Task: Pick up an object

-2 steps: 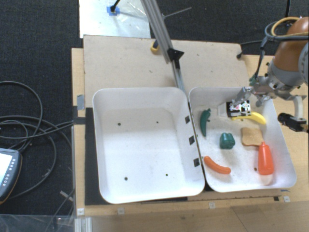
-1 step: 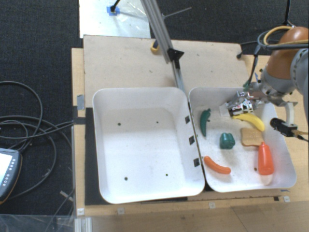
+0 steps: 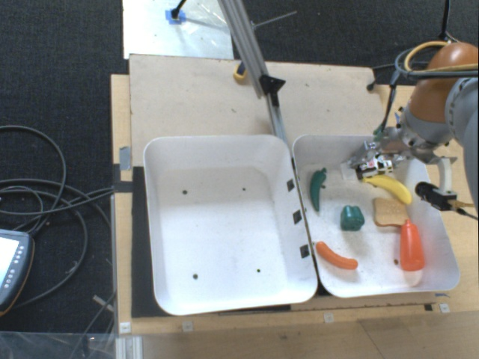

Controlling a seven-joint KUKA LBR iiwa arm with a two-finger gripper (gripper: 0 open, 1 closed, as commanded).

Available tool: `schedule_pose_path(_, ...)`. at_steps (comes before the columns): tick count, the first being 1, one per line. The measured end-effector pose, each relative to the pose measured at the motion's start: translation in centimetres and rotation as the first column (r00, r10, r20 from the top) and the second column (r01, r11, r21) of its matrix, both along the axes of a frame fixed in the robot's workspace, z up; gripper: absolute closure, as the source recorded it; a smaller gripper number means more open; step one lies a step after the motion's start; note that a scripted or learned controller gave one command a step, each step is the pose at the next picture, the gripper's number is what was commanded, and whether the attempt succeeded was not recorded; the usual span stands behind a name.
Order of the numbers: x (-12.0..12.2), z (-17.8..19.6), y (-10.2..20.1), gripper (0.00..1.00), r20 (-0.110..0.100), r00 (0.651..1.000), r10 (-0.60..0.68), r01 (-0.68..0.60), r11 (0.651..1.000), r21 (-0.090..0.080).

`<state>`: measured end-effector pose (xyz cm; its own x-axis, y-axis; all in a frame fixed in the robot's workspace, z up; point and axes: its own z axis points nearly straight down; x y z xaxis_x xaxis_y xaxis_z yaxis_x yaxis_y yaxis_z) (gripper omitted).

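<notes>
The right bin (image 3: 329, 146) holds several objects. A dark green chili (image 3: 318, 188) lies near its left wall, with a teal block (image 3: 352, 218) to its right. An orange carrot-like piece (image 3: 336, 256) lies toward the front. A yellow banana (image 3: 392, 188), a tan toast slice (image 3: 389, 214) and an orange-red bottle (image 3: 411, 249) lie along the right side. My gripper (image 3: 372, 167) hangs low over the back of this bin, just at the banana's left end. Whether it touches the banana is unclear.
The left bin (image 3: 157, 200) stands beside the right one, sharing a middle wall (image 3: 299, 223). A grey pole (image 3: 251, 47) slants down to the bins' back junction. The arm's orange band (image 3: 441, 88) sits over the right bin's back right corner. Cables lie at far left.
</notes>
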<state>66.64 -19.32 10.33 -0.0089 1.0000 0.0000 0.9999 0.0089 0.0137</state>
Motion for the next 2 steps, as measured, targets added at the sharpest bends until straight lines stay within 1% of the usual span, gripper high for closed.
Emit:
schedule_pose_path(1,0.3,1.7,0.1,1.0,0.008,1.0,0.005,-0.005,1.0,0.001)
schedule_pose_path(2,0.3,8.3,0.1,1.0,-0.004,1.0,-0.002,0.002,1.0,-0.003)
